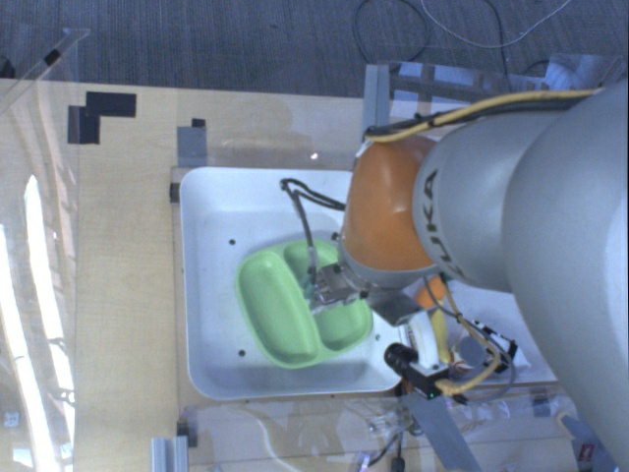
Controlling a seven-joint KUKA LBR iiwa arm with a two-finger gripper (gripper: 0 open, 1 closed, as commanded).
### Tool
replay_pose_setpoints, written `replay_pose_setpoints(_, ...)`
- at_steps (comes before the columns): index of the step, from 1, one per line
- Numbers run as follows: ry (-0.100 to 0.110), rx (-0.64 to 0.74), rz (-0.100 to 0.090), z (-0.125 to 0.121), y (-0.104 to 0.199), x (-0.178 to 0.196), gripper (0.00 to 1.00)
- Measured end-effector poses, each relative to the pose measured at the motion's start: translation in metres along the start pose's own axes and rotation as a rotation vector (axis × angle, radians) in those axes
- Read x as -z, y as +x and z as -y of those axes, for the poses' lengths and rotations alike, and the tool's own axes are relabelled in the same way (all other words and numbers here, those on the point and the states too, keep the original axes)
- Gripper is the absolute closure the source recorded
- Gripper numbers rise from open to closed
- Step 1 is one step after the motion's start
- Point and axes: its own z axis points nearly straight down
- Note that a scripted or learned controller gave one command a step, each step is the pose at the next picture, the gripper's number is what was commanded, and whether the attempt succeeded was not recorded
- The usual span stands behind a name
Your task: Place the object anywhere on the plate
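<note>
The arm (511,195) enters from 3 o'clock and covers most of the right half of the camera view. Its orange band (388,209) sits just above the wrist, over the right edge of the left bin.

The left white bin (211,264) lies on the wooden counter (118,264), slightly left of centre. Inside it, toward 5 o'clock of the bin floor, rests a light green divided plate (280,308). The plate has one long compartment on its 9 o'clock side and smaller compartments on its 3 o'clock side. The smaller compartments are partly covered by the wrist.

The end effector (329,293) hangs over the plate at the plate's 3 o'clock side, at the divider between compartments. It shows as a small grey metal part under the orange band. Whether it is released or clenched cannot be told, and no item can be made out in its grip.

An orange item (432,291) with a yellow part beside it shows at 4 o'clock of the wrist, past the bin's right edge. It is partly hidden by the arm and cables, so its identity as the task object is uncertain.

A black cable (300,209) loops from the wrist across the bin's upper area.
</note>
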Motion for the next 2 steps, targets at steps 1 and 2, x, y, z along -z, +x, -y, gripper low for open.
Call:
replay_pose_setpoints(1, 0.001, 0.109, 0.000, -0.015, 0.047, -0.020, 1.00)
replay_pose_setpoints(2, 0.000, 0.022, 0.000, -0.028, 0.083, -0.013, 1.00)
